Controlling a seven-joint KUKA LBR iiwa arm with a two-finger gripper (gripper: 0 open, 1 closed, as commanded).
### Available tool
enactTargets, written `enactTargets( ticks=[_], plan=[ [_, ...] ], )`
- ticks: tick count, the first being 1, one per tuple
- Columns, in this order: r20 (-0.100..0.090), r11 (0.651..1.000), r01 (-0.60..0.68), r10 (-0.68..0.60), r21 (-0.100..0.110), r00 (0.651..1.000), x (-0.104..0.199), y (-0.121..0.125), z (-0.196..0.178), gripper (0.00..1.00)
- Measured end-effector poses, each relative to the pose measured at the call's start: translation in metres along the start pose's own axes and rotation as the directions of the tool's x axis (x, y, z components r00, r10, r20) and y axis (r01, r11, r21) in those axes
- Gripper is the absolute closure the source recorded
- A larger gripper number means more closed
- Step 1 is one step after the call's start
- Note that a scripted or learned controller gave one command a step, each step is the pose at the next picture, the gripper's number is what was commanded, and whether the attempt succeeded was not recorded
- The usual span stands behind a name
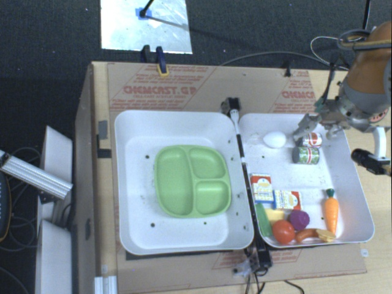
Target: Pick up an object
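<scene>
While over can (306,155): tool (316,127).

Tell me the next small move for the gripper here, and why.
Probably a short drop straight down. The gripper hangs just above the can lying on its side in the right bin, with the egg apart to its left.

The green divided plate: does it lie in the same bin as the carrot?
No, the green divided plate lies in the left bin, while the carrot lies in the right bin.
</scene>
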State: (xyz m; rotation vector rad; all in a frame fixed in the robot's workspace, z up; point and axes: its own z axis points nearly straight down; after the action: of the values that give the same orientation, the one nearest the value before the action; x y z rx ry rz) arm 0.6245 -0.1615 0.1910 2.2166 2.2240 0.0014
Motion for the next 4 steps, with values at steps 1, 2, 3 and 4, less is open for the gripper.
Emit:
enactTargets(
  ticks=[1, 2, 3, 4],
  plan=[
    [0.001, 1.000, -0.003, 0.003, 0.003, 1.000, -0.046, 0.020, 0.108, 0.00],
    [-0.002, 1.000, 0.000, 0.000, 0.005, 1.000, -0.045, 0.044, 0.105, 0.00],
    [0.003, 1.000, 0.004, -0.004, -0.007, 1.000, -0.045, 0.047, 0.092, 1.00],
    [0.001, 1.000, -0.002, 0.002, -0.003, 1.000, -0.028, -0.033, 0.004, 1.00]
  ],
)
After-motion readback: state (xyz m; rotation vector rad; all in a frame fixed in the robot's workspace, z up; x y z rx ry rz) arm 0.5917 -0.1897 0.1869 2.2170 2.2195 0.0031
